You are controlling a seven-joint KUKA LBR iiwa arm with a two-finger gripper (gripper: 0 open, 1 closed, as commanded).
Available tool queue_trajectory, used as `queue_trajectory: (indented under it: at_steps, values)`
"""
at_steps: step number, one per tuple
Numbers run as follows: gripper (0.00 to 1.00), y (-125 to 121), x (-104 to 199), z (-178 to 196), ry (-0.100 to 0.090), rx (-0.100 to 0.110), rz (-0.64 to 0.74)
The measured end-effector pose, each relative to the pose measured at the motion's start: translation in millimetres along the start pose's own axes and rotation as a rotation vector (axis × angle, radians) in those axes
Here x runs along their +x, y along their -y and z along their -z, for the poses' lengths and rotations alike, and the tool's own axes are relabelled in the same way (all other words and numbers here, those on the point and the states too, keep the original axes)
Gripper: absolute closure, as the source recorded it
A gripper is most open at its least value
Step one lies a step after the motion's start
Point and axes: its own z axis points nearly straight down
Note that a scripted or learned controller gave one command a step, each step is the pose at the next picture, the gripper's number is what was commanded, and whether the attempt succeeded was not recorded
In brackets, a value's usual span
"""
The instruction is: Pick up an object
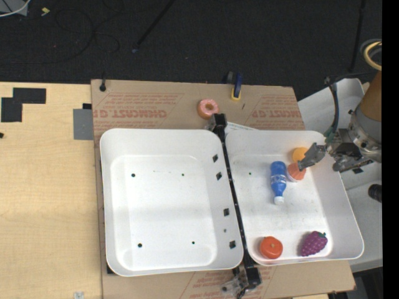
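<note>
Gripper at the right bin's far right side, reaching for an object

The gripper (324, 156) hangs open, holding nothing, just beside the orange object (300, 154) and the blue bottle (278, 180). I judge the approach step; next it must descend and close. The right bin (352, 229) wall is near; the bin's middle has free room.

The arm (368, 114) reaches in from the right, claw (310, 157) low, pointing left.
</note>
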Motion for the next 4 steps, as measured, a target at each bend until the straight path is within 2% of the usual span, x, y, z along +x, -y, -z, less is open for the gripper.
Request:
queue_trajectory:
  at_steps: [1,2,3,4]
  values:
    - [0.00,17.4,55.4,-161.6,-0.002,0.004,0.002]
    - [0.00,-25.2,94.4,-155.1,-0.002,-0.001,0.004]
    - [0.00,-82.3,99.4,-154.5,0.000,-0.003,0.001]
    - [1.00,-79.9,98.5,-145.3,0.000,0.004,0.003]
